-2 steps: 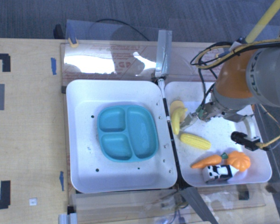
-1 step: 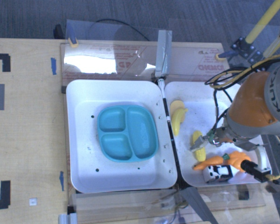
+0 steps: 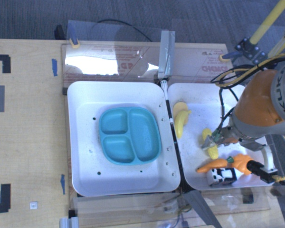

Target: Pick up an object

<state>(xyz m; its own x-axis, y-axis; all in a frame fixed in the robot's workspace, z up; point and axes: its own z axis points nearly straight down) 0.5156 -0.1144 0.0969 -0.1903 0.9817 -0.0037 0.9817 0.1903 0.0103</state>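
My gripper point(image 3: 214, 139) is low in the right bin point(image 3: 199, 103), under the grey wrist with the orange band. It sits right over a small yellow object point(image 3: 212, 151), which pokes out on its left and below it. A yellow banana point(image 3: 180, 118) lies to the upper left near the bin's left wall. In front of the gripper lie an orange carrot point(image 3: 228, 163) and a black-and-white cow toy point(image 3: 222, 175), touching each other. Part of the yellow object is hidden by the gripper.
The left bin point(image 3: 80, 127) holds a blue divided plate point(image 3: 130, 135) in its middle. A ridge between the two bins runs just left of the banana. Black cables hang over the right bin's far right corner, and a clear panel stands behind both bins.
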